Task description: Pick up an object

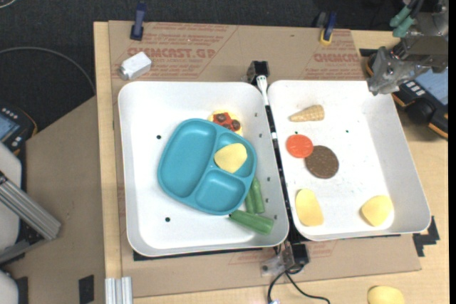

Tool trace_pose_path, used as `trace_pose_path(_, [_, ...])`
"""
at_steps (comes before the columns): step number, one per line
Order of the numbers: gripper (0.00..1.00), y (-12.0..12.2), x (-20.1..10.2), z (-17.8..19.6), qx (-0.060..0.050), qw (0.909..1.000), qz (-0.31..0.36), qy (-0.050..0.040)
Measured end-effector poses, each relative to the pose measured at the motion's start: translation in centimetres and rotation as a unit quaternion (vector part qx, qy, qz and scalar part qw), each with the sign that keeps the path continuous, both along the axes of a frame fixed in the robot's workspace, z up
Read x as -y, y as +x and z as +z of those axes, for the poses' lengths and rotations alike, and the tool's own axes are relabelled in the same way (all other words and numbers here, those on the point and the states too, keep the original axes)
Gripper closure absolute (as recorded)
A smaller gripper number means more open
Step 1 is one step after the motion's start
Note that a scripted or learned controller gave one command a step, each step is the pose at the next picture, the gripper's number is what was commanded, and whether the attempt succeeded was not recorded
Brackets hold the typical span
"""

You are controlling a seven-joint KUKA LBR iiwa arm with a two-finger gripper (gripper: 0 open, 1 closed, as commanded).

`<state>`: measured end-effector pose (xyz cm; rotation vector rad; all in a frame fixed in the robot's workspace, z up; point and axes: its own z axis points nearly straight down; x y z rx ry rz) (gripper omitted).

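Note:
The right bin [399, 153] holds a tan cone [306, 113], an orange-red disc [299, 146], a brown disc [322, 161], a pale yellow piece [308, 208] and a yellow lump [376, 210]. In the left bin [139, 153] lies a blue divided plate [192, 167] with a yellow piece [231, 157] in one compartment. Green vegetables [253, 208] lie at the plate's near right edge, and a red and orange item [226, 120] peeks out behind it. My gripper [383, 75] hangs over the right bin's far right corner, apart from all the objects.
A white block [135, 65] sits on the cardboard beyond the left bin. Blue clamps [137, 13] [328, 26] hold the board's far edge. A yellow object [385, 294] lies outside the bins at the near right. Black brackets sit between the bins.

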<state>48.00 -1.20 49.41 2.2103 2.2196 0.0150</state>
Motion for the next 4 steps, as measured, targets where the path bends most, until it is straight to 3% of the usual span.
trace_pose_path(1, [1.00, -0.1, -1.5, -8.9, -0.009, 1.0000, -0.002, -0.0001])
trace_pose_path(2, [1.00, 0.0, -7.8, -0.3, -0.001, 1.0000, 0.002, 0.0013])
trace_pose_path(3, [1.00, 0.0, -7.5, 0.3, -0.004, 1.0000, -0.001, 0.0000])
trace_pose_path(4, [1.00, -0.1, -12.4, -4.6, -0.008, 1.0000, -0.001, -0.0004])
